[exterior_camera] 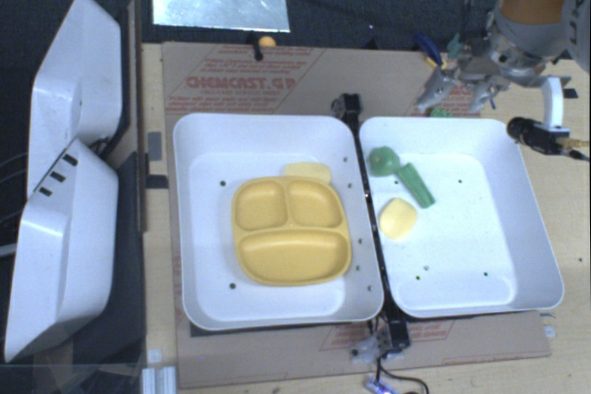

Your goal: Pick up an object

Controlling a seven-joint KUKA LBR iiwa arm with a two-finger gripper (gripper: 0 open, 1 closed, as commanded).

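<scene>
Yellow three-compartment tray [292,230] lies flat in left bin [199,198], a pale yellow piece [307,171] touching its far edge. Right bin [517,226] holds a green scoop [401,173], handle slanting toward the near right, and a pale yellow block [398,219] just beside the handle's end. Gripper [459,96] hangs above the right bin's far rim, apart from all objects, arm entering from upper right, fingers spread, nothing between them.
</scene>
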